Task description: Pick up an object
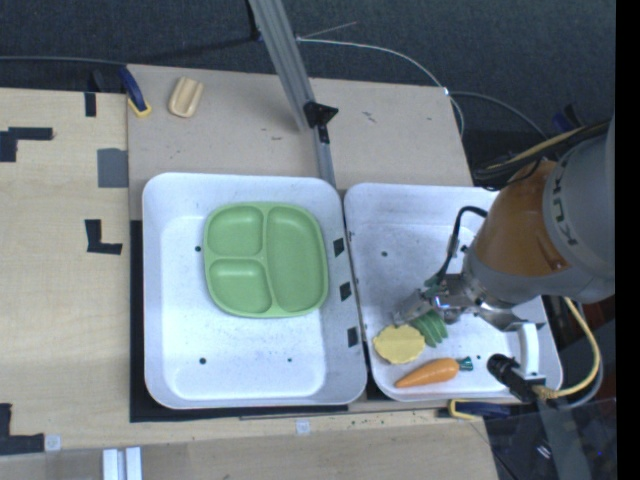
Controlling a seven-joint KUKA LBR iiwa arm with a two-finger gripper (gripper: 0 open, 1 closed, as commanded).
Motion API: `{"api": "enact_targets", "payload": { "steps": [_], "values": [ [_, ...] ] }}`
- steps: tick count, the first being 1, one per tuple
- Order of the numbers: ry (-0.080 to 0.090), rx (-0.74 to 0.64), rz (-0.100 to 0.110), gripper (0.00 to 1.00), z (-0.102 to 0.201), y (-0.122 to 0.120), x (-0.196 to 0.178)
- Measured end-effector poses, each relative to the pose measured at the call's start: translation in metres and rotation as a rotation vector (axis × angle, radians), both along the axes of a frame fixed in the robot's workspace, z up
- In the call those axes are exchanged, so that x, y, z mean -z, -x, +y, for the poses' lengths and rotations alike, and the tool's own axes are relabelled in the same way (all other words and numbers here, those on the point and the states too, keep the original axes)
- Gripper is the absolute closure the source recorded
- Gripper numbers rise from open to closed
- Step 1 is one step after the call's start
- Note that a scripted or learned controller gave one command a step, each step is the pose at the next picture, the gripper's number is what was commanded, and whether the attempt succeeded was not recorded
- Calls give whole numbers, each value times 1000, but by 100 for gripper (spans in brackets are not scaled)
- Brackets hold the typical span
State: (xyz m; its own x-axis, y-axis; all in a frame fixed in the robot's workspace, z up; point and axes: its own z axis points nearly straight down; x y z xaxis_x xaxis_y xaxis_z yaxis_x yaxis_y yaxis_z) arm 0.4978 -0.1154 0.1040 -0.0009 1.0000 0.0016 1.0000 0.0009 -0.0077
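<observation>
1. Orange plastic carrot (427,372) — nearest me, long axis left to right along the front wall of the right white bin (400,203).
2. Pale yellow round toy food (399,344) just behind it.
3. Ridged green toy piece (432,327) — I see my two-finger gripper (428,310) directly over it; finger state I cannot tell.
4. Farther left, the green divided plate (266,259), well apart.

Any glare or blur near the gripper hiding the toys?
Camera view: even lighting, no glare on the right bin; the gripper is soft and dark against a green toy; the carrot and yellow piece read clearly.
</observation>
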Motion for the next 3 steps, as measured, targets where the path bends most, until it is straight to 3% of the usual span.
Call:
{"api": "enact_targets", "payload": {
  "steps": [1, 2, 3],
  "values": [
    [2, 0, -6, 0, 0, 0, 15],
    [1, -1, -4, 100, 1, 1, 5],
    [3, 0, -11, 100, -2, 0, -57]
  ]
}}
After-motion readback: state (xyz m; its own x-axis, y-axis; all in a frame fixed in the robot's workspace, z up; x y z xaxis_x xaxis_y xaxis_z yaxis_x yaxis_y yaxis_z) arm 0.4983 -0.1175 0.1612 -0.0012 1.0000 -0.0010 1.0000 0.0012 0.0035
